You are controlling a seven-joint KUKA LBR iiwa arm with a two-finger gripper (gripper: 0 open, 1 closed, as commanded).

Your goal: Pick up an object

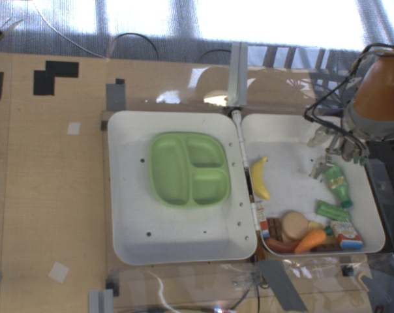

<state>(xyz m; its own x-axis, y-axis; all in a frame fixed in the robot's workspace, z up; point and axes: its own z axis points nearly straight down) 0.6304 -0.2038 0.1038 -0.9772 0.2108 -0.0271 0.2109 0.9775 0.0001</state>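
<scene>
The claw (pixel 329 163) hangs over the right bin (pixel 285 150) just above a green bottle (pixel 338 186), its grip state impossible to tell

You are looking down on two bins lying side by side on the bench (pixel 47 194). In the left bin (pixel 128 233) a divided plate (pixel 188 169) is sitting near the middle. In the right bin (pixel 285 149) a banana (pixel 259 178) is lying along the left wall. A bottle (pixel 338 186) is resting toward the right wall, with the gripper (pixel 327 162) hanging just behind it. A carrot (pixel 310 241), a round block (pixel 294 225) and a small carton (pixel 346 234) are crowding the front edge.
</scene>
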